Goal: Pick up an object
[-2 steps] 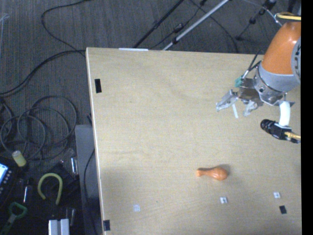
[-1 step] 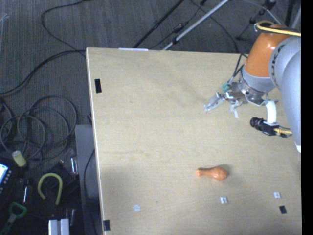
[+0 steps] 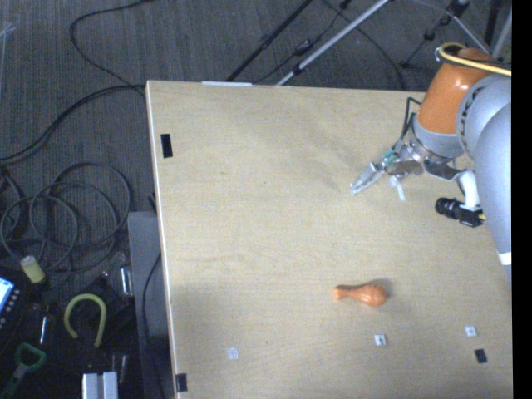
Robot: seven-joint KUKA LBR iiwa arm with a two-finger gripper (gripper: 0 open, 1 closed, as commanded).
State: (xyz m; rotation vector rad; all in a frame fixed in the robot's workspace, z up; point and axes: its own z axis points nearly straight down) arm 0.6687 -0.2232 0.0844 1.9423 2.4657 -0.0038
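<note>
With its fingers spread and nothing between them, the gripper (image 3: pixel 376 181) is best brought down over the orange object (image 3: pixel 363 294), which lies below it, well apart, and closed across its thick end.

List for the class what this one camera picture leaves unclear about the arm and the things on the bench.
- End effector: small and blurred, so its finger gap is unreadable.
- Arm: cut off by the right edge.
- Orange object: too small to identify.
- Small markers on the bench: too tiny to read.
</note>
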